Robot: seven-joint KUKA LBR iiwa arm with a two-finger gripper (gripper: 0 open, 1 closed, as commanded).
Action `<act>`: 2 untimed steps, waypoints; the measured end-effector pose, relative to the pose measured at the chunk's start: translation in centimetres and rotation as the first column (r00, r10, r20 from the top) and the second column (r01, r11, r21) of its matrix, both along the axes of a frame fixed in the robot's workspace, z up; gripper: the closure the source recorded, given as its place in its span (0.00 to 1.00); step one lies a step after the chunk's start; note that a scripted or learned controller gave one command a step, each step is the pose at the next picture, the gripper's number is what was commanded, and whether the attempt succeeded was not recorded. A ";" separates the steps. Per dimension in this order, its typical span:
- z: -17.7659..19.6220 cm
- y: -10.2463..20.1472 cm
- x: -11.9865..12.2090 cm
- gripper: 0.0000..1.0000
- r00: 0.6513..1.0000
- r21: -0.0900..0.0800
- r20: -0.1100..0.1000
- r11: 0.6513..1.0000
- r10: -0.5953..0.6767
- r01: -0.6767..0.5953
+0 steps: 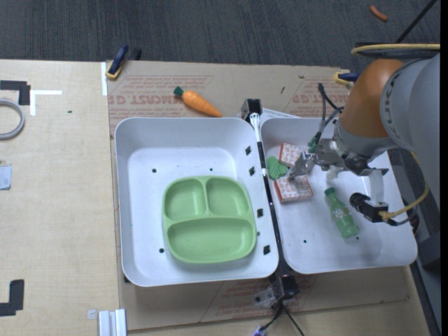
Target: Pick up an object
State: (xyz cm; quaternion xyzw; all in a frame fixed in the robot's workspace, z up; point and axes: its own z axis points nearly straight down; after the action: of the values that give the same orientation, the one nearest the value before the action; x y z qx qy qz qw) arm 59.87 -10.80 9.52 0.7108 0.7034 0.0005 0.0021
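Across cardboard-lined surface, hovering over right bin [392, 257], gripper [302, 168] jaws' state untellable, risking slipping off red box [292, 187] beside green bottle [341, 215].

bins [140, 208]: glossy white plastic | plate [208, 219]: smooth green plastic | bench [56, 208]: matt wood

Green divided plate [208, 220] in left bin [133, 187]; toy carrot [198, 101] on cardboard behind it; blue-yellow clamp [117, 61] at bench edge.
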 end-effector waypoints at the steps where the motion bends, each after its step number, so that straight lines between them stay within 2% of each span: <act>1: 9.7 5.4 3.8 0.00 0.994 0.001 -0.003 0.994 0.113 -0.113; 2: 9.7 6.2 -4.4 0.00 0.909 0.002 -0.004 0.909 0.417 -0.417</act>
State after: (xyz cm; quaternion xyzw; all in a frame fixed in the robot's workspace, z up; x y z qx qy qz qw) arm 55.51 -4.58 19.22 0.5442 0.8389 -0.0003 -0.0001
